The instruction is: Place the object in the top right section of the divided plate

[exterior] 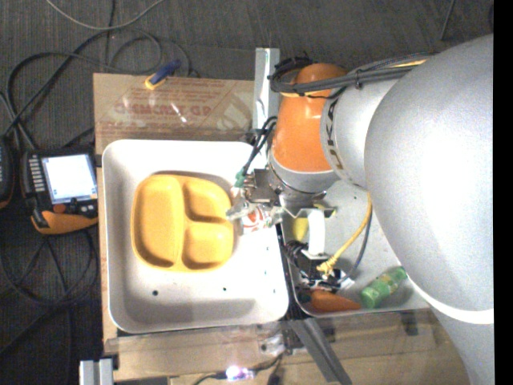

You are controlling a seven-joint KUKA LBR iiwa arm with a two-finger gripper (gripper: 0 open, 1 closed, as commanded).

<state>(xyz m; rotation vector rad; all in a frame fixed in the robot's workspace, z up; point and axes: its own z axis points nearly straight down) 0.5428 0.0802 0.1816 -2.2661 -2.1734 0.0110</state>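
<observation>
The grey arm (425,175) with its orange band (304,127) reaches in from the right and fills much of that side of the view, its wrist hanging over the seam between the two white bins. The claw (250,208) sits at the right edge of the yellow divided plate (160,215), which lies in the left bin (192,295). Just at the claw's tip a small object (255,218) with red and white on it shows, right beside the plate's right rim and about level with the line between the plate's two right-hand sections; it is too small and too crowded by the claw's metal parts to name. Whether the claw is wide or narrow, or has that object gripped, I cannot tell from this slant. The plate has one large section on its left and two smaller ones on its right. In the right bin (401,299), partly under the arm, lie a green bottle-like thing (383,287) and an orange-red thing (330,301), near each other along the bin's lower edge. A handheld pendant (64,179) with a lit screen lies on the floor left of the counter (160,107), among dark cables.
</observation>
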